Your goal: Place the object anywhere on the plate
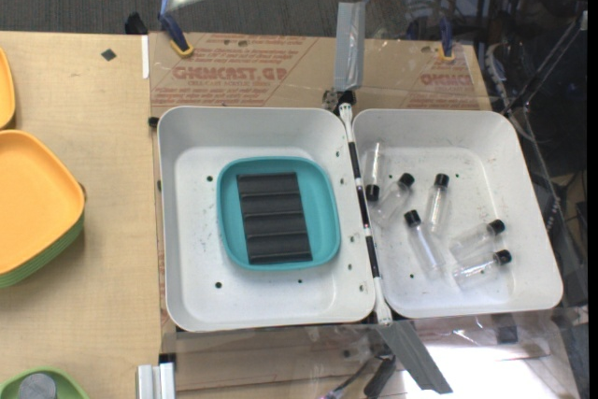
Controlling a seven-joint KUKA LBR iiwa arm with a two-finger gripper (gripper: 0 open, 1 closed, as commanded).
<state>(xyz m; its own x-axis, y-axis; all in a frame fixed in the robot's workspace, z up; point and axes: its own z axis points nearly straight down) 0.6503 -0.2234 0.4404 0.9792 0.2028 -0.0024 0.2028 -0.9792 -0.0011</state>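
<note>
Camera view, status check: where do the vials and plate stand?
Teal plate in left bin, black rack on it. Clear vials loose in right bin. None on plate.

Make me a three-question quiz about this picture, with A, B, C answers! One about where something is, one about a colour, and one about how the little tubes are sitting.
1. Where is the plate?
A. In the left bin
B. In the right bin
C. On the floor

2. What colour is the plate's rim?
A. Red
B. Teal
C. Purple

3. How are the clear vials sitting?
A. Standing upright in a rack
B. Stacked on the plate
C. Lying loose on their sides

Answers:
1. A, the plate sits in the middle of the left bin, with a dark ridged insert on it.
2. B, its rim is teal around the dark centre.
3. C, the black-capped vials lie scattered at different angles on the floor of the right bin, none on the plate.
</note>
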